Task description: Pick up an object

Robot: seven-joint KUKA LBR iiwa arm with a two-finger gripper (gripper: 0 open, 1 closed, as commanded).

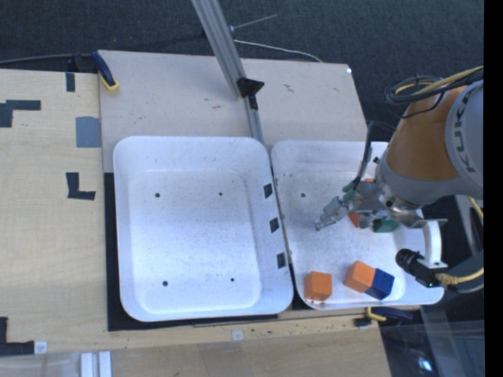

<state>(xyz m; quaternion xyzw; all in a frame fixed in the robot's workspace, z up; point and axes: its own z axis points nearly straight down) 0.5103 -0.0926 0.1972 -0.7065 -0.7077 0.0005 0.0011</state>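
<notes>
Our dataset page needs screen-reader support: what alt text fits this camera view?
A grey and orange robot arm's gripper hangs over the right white bin, away from two orange blocks and a blue block at its near edge. The left bin sits alongside.

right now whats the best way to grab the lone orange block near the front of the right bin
Take the orange block from straight above, with the fingers closing across its left and right faces. It sits apart from the other orange block and the blue block, which touch each other, so both those sides look open. The bin's front rim is close behind it, so a front-to-back grip would likely be cramped. The gripper is up-bin of it.
</notes>
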